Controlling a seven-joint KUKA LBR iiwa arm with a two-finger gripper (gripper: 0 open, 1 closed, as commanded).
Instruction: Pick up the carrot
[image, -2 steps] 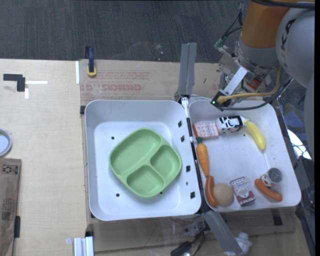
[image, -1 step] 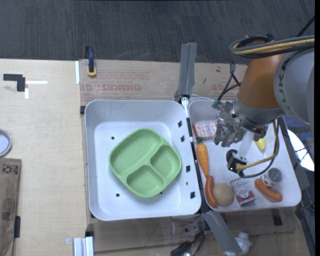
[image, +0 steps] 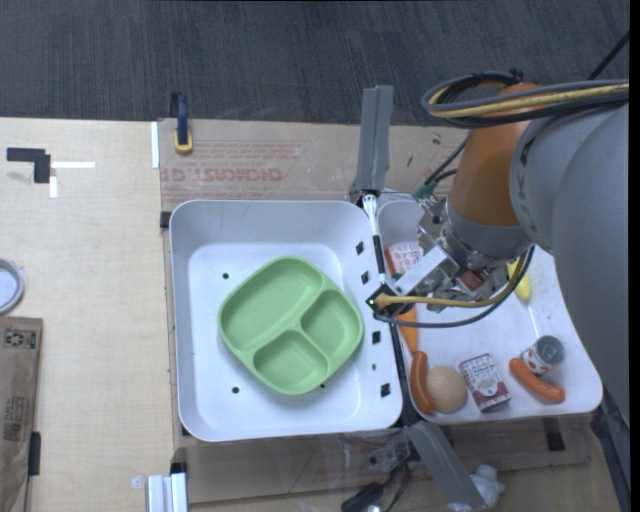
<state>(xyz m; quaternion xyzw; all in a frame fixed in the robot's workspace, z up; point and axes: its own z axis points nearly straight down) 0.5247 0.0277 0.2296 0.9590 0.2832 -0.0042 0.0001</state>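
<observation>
The carrot (image: 418, 378), a long orange piece, lies along the left wall of the right bin (image: 572, 330), its lower end beside a tan egg-shaped thing (image: 447, 389). Its upper end runs under the gear on the arm's wrist. My gripper (image: 458, 280) hangs low over the upper left part of the right bin, just above and to the right of the carrot's upper end. The grey arm and its orange band cover most of the gripper from above.
The right bin also holds a small red box (image: 483, 383), an orange-red sausage-like piece (image: 537, 380), a small can (image: 547, 351), a yellow banana (image: 522, 281) and a red and white packet (image: 403, 257). A green divided plate (image: 290, 325) lies in the left bin (image: 190, 300).
</observation>
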